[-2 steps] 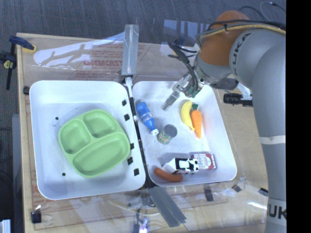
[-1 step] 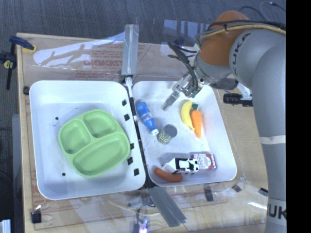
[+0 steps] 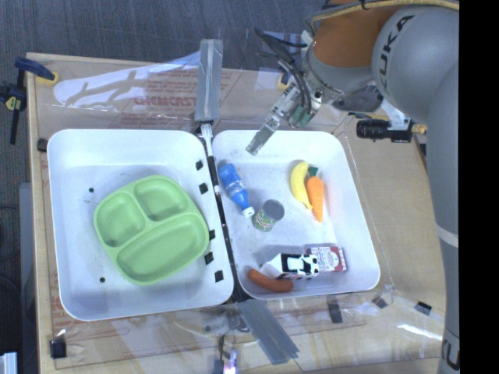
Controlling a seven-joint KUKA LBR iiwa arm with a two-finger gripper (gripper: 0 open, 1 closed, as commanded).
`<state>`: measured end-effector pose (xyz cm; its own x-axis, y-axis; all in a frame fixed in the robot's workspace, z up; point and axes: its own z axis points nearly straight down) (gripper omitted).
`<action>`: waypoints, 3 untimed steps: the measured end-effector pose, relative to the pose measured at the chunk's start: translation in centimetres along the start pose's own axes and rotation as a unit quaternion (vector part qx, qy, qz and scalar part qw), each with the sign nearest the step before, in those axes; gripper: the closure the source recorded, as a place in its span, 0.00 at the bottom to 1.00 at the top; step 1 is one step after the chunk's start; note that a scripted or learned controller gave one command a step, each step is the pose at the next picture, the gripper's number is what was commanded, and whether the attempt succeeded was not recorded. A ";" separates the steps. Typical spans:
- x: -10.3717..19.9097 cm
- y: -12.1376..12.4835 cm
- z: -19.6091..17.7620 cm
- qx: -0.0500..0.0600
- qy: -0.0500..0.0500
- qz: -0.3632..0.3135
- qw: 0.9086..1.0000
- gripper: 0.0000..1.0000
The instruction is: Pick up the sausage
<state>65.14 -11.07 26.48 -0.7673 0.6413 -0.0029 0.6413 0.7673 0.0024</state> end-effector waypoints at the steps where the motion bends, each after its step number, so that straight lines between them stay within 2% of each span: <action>1: -2.5 -3.4 7.2 0.002 0.002 0.046 0.999 0.00; 2: 1.6 -1.5 5.2 0.001 0.002 -0.043 0.999 0.00; 3: 11.3 -5.3 7.3 0.002 0.002 -0.052 0.999 0.00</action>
